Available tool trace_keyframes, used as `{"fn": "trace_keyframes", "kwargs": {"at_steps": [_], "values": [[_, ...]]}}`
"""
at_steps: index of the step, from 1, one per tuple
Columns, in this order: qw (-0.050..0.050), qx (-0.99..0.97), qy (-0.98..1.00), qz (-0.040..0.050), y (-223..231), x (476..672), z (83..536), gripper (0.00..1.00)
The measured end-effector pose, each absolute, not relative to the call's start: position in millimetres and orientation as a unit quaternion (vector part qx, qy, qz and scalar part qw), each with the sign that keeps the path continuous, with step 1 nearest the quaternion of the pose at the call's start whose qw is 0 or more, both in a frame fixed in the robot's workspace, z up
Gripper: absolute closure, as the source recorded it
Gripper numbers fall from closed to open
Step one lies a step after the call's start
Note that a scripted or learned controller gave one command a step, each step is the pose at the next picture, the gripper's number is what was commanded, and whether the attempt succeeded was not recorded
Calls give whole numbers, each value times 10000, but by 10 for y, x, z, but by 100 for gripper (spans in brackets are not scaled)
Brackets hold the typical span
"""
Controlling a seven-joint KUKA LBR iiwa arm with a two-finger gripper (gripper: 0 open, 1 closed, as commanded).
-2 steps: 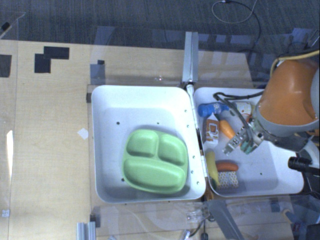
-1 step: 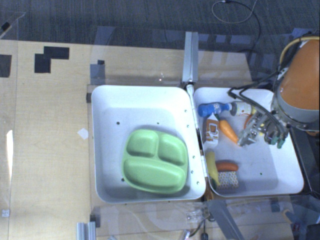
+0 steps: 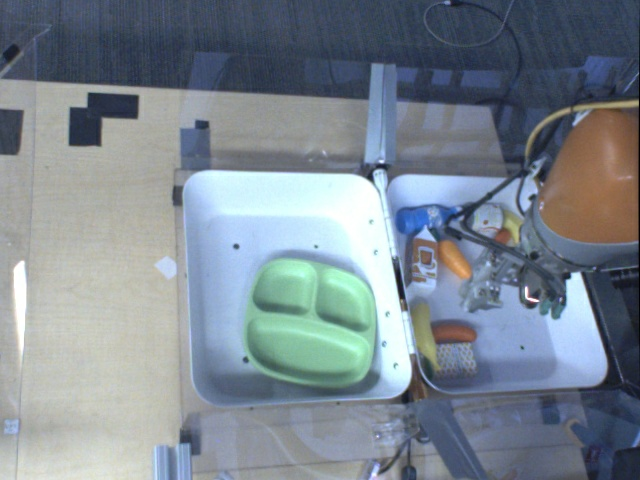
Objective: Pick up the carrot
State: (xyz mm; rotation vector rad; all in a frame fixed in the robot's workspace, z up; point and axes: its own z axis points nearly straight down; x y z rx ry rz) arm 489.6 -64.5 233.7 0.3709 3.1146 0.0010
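The small orange tapered carrot (image 3: 454, 259) lies in the right white bin (image 3: 590, 363), at ten o'clock from the metal two-finger gripper (image 3: 487, 290). Whether the gripper is spread cannot be told; it should be centred over the carrot before descent.

We see a green tray (image 3: 312, 321) in the left bin (image 3: 215, 208), the carrot (image 3: 454, 259) in the right bin (image 3: 580, 363), the pincer (image 3: 487, 290) just beside it.

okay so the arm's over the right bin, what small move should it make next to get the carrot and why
Probably a short shift toward the bin divider. The gripper hangs just beside the small orange carrot, on the arm's side of it, not over it. The carrot lies in the right white bin, close to a blue-capped bottle, so centring first seems safer.
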Motion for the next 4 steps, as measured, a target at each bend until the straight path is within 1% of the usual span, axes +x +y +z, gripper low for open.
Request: {"fn": "trace_keyframes", "kwargs": {"at_steps": [1,2,3,4], "values": [[53,1192,9929,11,-635,4928,2436,100],[29,1135,9935,0,-1130,4896,2286,100],[33,-1736,9848,-2,-867,4902,2123,100],[63,-2760,9611,-12,-1386,5695,897,100]]}}
